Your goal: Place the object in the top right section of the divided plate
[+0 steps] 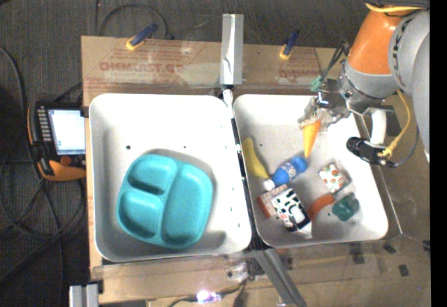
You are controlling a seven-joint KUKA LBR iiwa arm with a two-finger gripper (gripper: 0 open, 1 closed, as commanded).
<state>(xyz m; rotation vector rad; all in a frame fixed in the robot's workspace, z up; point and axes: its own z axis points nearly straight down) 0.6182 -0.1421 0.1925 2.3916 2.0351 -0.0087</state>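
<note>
A teal divided plate [165, 202] lies in the left bin [112, 114], toward its front. Over the back of the right bin [269, 111] my gripper [316, 117] is shut on the wide top of an orange carrot-shaped toy [309, 135]. The toy hangs from the fingers with its tip pointing down at the bin floor. The arm comes in from the right, its orange band above the wrist. The gripper is well to the right of the plate, across the wall between the bins.
Toward the front of the right bin lie a yellow banana [253, 158], a blue bottle [288, 169], a black-and-white carton [286, 206], a small spotted box [333, 176], an orange piece [321, 204] and a teal cup [344, 209]. A pendant [59, 137] sits left of the bench.
</note>
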